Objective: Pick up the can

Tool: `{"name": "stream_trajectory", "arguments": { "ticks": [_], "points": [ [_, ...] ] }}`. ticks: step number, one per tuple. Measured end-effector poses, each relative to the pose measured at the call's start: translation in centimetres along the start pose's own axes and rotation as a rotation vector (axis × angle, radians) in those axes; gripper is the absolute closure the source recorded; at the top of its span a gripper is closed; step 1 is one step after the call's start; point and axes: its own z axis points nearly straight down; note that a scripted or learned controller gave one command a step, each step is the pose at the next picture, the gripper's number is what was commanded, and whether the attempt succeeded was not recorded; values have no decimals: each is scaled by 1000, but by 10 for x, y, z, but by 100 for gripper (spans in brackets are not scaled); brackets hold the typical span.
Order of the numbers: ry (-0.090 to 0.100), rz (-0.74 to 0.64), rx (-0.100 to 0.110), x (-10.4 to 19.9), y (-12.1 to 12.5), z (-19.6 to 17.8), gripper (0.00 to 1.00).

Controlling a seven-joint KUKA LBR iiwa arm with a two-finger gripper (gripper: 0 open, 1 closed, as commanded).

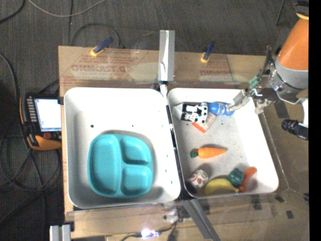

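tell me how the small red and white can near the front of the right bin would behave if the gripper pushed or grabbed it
The small red and white can looks to be on its side, so a push would probably roll it. It touches the yellow banana, which may block the rolling or get shoved along. Its rounded wall could slip between the gripper fingers unless squeezed squarely.

glossy plastic tray (120,165), smooth white bins (75,134)
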Motion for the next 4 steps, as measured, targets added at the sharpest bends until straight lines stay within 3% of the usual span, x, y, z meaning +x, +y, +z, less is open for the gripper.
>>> {"name": "stream_trajectory", "arguments": {
  "ticks": [1, 2, 3, 4],
  "points": [
    [0, 277, 3, 80, 10, 133, 0],
    [-3, 242, 1, -17, -9, 137, 0],
    [3, 264, -5, -29, 50, 163, 0],
    [-2, 308, -14, -23, -6, 164, 0]
  ]
}}
